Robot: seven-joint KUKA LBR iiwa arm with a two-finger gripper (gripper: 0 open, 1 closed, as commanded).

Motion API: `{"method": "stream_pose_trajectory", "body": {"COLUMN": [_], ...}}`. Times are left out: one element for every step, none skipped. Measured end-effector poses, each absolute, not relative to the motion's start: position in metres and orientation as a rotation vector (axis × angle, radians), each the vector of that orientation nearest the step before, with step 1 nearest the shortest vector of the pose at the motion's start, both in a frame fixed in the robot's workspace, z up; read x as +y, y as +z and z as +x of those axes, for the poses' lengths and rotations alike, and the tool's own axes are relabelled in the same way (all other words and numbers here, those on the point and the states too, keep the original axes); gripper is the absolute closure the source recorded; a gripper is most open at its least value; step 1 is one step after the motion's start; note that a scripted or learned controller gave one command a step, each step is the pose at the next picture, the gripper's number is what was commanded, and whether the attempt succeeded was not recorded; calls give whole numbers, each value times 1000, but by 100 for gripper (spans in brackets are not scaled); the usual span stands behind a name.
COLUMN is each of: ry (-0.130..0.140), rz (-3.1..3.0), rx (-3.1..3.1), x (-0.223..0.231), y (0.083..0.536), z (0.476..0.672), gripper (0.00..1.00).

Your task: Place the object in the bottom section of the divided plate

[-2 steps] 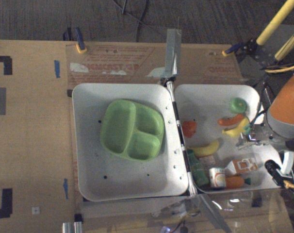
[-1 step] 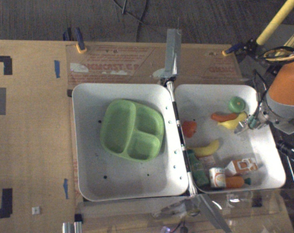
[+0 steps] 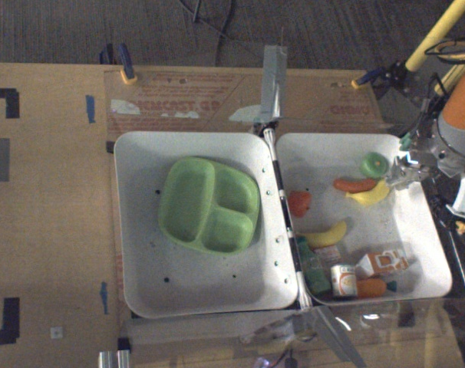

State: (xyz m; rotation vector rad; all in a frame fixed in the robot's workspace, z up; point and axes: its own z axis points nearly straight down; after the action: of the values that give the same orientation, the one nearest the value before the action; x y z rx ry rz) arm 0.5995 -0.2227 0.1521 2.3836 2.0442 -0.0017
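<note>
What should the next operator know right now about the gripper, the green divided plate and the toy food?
Gripper: at the right bin's upper right edge, beside the yellow toy piece; nothing visibly held.
Green divided plastic plate: in the left bin, no item in any section.
Toy food, including a yellow banana and an orange carrot, all lies in the right bin.
Done: nothing placed.
Left: pick an object and place it in the plate's bottom section.

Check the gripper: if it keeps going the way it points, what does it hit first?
Likely the yellow toy just beyond the gripper, with the red-orange piece right behind it. Height above them is unclear from this slanted view.
</note>
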Motion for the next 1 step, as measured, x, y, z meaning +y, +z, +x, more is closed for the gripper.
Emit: {"method": "stream_pose_trajectory", "body": {"ry": [9], "rz": [2502], "rx": [1890], "x": [-207], "y": [89], "z": [541], "gripper": [100]}}
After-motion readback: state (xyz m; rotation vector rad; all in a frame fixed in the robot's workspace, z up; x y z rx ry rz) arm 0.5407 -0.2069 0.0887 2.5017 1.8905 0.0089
